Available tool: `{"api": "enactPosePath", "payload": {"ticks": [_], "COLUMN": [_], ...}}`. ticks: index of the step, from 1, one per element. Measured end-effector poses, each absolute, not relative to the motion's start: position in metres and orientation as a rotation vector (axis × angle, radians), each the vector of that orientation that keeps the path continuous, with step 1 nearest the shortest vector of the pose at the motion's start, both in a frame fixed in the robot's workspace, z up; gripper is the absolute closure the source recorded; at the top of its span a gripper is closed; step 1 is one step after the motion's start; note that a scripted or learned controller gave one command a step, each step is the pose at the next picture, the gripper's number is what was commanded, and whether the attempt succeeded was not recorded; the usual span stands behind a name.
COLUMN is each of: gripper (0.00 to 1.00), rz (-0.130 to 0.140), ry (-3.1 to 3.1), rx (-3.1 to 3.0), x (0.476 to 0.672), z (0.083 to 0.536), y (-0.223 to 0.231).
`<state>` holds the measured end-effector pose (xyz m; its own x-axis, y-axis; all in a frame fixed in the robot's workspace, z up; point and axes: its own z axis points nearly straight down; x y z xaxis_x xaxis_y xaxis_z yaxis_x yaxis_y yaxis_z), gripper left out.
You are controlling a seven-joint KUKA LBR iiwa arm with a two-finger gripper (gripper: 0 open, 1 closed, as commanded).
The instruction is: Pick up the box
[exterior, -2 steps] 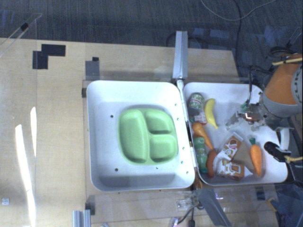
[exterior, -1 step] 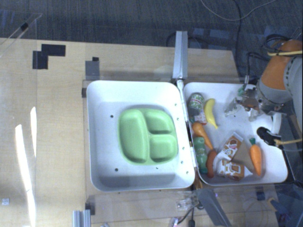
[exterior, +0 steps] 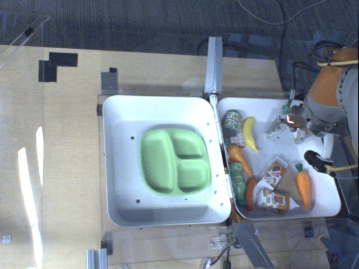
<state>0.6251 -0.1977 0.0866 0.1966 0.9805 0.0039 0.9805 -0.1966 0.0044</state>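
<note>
- In the right-hand shallow white plastic bin (exterior: 331, 209), the brown-and-white printed cardboard box (exterior: 275, 188) lay tilted near the front edge, resting flat among the other items and apparently not yet lifted.
- Just beside the box, on its right, an orange toy carrot with a green top (exterior: 303, 187) stood close to it, and a red-and-orange piece (exterior: 251, 186) lay against its left side; whether either one actually touched the box could not be told.
- Along the bin's left wall sat a dark green can (exterior: 232, 120), a yellow toy banana (exterior: 250, 134) and a second orange carrot-like piece (exterior: 240, 158), all well apart from the arm.
- At the far right corner of that bin, the grey two-finger gripper (exterior: 279, 126) hung near the back wall, below the arm's orange band (exterior: 331, 88), well apart from the box.
- Nothing showed between its tips; whether the jaws were spread or pressed together could not be told from this slanted view.
- In the left-hand white bin (exterior: 112, 167), a pale green divided plastic tray (exterior: 175, 160) lay in the middle, with nothing on it.
- Judged from this layout, the pick had not yet begun in earnest: the approach to the box, the closing on it and the lift all remained.
- The crowding around the box looked likely to make a clean grasp awkward.
</note>
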Motion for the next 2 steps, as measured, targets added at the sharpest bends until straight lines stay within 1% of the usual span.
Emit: {"api": "enactPosePath", "payload": {"ticks": [1, 2], "gripper": [0.00, 1.00], "rz": [0.008, 0.013], "ry": [1.942, 1.942], "rx": [2.468, 2.466], "x": [0.560, 0.562], "z": [0.088, 0.098], "y": [-0.197, -0.197]}}
